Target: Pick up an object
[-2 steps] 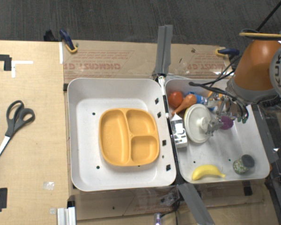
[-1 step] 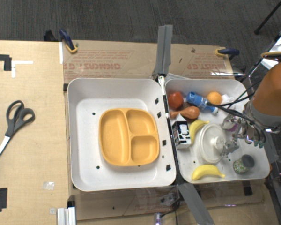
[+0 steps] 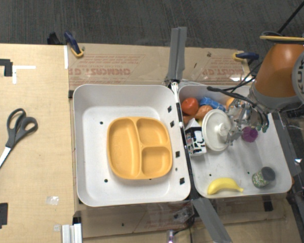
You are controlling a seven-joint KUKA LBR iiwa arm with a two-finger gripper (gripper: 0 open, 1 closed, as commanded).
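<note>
The right bin (image 3: 273,151) holds several objects. A white round dish (image 3: 214,129) stands tilted near its middle, and a small purple piece (image 3: 250,134) lies just to its right. My gripper (image 3: 237,125) hangs low between these two, close to the dish's right edge. A red-orange ball (image 3: 189,106) and some orange and blue pieces (image 3: 213,104) sit at the bin's far left corner. A black and white box (image 3: 195,140) leans on the left wall. A yellow banana (image 3: 224,187) and a small greenish can (image 3: 263,177) lie near the front wall.
The left bin (image 3: 88,151) holds a yellow divided plate (image 3: 140,147). Scissors (image 3: 15,130) lie on the wooden bench at the far left. A grey divider bar (image 3: 177,54) rises behind the two bins. Cables (image 3: 233,87) trail from the arm above the right bin.
</note>
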